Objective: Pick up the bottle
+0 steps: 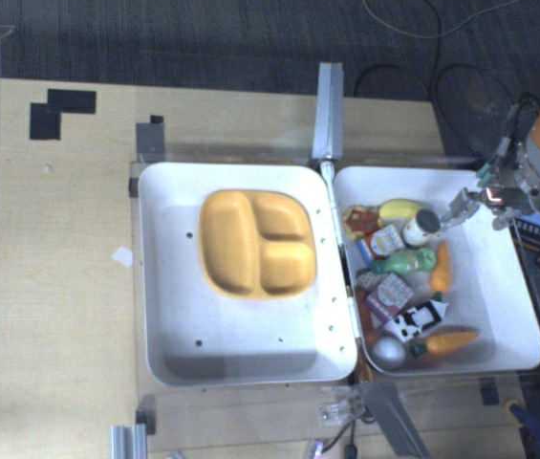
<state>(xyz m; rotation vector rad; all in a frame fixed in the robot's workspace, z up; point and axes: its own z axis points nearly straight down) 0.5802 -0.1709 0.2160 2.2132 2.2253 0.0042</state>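
Bottle (420, 229) sits in the right bin (499, 285), far side of the clutter, grey cap up beside a yellow banana (399, 209) — label's too blurry to read. Gripper (470, 202) hovers just right of it.

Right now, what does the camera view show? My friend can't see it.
A grey robot arm's gripper hovers over the right bin, beside a small bottle in a pile of toy food with carrots and a banana. The left bin holds a yellow divided tray.
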